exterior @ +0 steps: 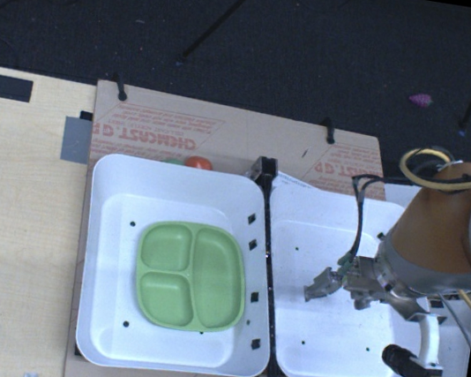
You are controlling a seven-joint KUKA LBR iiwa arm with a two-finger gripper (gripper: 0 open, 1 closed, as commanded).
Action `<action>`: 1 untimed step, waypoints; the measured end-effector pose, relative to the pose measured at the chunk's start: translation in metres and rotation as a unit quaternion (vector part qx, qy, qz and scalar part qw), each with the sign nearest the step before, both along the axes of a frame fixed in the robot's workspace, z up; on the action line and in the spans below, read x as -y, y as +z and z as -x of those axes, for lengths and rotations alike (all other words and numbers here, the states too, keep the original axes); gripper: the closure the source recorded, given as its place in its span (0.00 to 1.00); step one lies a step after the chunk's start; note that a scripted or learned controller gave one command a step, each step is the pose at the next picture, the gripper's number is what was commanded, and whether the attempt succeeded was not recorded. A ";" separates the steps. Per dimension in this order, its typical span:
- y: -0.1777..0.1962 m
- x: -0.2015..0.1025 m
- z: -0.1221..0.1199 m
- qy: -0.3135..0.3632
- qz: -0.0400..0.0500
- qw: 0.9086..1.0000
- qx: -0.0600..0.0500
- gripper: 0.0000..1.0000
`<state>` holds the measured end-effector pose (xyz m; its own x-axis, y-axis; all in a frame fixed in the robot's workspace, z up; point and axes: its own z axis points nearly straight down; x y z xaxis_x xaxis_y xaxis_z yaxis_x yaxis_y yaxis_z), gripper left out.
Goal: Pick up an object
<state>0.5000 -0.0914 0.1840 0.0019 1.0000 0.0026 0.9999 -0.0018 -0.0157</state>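
A light green divided plate [191, 275] with three compartments lies flat in the left bin [117, 199], a little right of its middle. My gripper [324, 288] hangs low over the right bin [319, 224], near its middle, pointing left toward the divider. Nothing shows held at its tip. The arm's orange band [436, 221] rises above the bin's right side and hides that part of the floor.
A black divider rail [262, 268] runs between the two bins. A small red and green thing [195, 163] sits just behind the left bin's back rim on the cardboard [225, 141]. Pale wooden benchtop [4, 234] stretches to the left.
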 end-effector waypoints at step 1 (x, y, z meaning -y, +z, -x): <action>0.005 0.000 -0.003 0.001 0.001 1.000 0.006 0.00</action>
